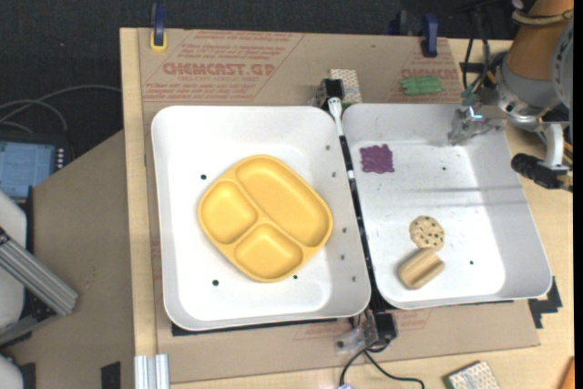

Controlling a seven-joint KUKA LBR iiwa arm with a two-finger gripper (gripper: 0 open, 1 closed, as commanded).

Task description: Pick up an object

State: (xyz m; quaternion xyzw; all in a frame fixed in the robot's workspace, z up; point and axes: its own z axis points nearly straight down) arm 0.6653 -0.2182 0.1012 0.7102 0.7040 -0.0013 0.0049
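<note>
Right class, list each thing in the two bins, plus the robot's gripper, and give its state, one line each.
Yellow plate: upright, flat in the left bin, compartments bare.
Purple piece: lying flat, right bin.
Cookie: lying flat, apart from the gripper.
Bread roll: on its side, just below the cookie.
Gripper: over the right bin's far edge.

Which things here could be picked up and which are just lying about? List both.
Could be picked up:
- cookie, right bin
- tan roll, beside the cookie
- purple patch, far end of that bin
- yellow divided plate, left bin
- gripper, over the right bin's far corner

Lying about:
- green piece, on the board beyond the bins
- blue clamps on the board's far edge
</note>
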